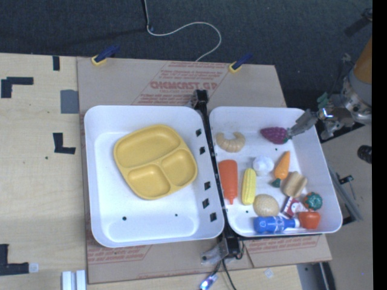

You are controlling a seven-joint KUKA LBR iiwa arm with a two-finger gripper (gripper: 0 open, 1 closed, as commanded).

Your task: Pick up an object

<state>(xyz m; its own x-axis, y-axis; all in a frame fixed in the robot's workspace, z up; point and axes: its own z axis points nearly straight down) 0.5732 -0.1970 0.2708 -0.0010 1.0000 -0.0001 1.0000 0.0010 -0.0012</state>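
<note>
The right bin (314, 139) holds several toy foods. At its back lie a purple bunch of grapes (274, 135) and a tan croissant (231, 141). Further forward are a long orange carrot (228, 180), a yellow corn cob (248, 186), a small orange carrot (282, 164), a white lump (262, 164), a potato (266, 205), a blue bottle (273, 225) and a red tomato (309, 220). My gripper (300, 125) reaches in over the bin's back right rim, its tip just right of the grapes. Nothing shows in its grasp.
A yellow divided plate (156, 161) lies in the left bin (100, 180). Both bins rest on a cardboard sheet (175, 83) held by clamps. A white cable (181, 29) loops behind it. The arm's wrist (351, 104) hangs over the bench's right side.
</note>
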